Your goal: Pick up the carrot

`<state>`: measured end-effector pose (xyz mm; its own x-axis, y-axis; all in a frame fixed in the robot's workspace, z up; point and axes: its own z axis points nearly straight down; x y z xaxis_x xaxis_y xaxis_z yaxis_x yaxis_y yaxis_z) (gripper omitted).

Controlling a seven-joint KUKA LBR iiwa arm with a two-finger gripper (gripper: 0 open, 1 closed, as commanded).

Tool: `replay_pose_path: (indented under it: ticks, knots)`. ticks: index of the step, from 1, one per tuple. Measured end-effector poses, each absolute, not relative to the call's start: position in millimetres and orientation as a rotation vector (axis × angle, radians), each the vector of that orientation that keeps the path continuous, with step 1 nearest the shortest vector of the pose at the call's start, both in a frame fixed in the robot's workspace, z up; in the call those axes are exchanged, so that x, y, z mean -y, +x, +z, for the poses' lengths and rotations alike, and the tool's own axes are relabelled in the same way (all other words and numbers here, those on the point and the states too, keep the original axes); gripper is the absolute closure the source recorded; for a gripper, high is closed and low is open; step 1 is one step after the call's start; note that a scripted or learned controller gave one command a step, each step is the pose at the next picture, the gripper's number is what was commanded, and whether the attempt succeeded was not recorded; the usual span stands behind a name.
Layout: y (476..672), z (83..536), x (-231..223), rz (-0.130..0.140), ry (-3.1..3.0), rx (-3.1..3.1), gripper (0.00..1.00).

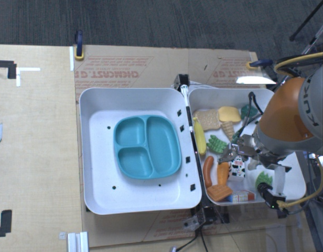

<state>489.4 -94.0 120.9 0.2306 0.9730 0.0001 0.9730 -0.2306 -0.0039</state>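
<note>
I'm hovering my pincer (232, 155) in the right bin (295, 175) — can't tell whether it's open or closed. The carrot (223, 174) is lying just below-left of it, long axis roughly up-down — beside the sausage (208, 170).

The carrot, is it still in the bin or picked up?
In the bin. The carrot lies in the right bin among toy food, with the claw just above it.

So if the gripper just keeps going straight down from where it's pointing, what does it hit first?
Most likely the carrot, which lies right under the gripper in the right bin. Depth is hard to judge from this slanted view, so the small cow-patterned toy beside it could be touched instead.
</note>
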Motion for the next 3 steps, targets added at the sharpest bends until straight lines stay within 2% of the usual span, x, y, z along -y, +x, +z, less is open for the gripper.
replay_pose_path:
  ticks: [1,2,3]
  knots:
    - [478.3,91,93,0.002,-2.737,1.534,0.00]
    - [480.5,101,93,-0.002,-2.740,1.529,1.00]
    - [478.5,191,26,0.006,-2.970,1.019,1.00]
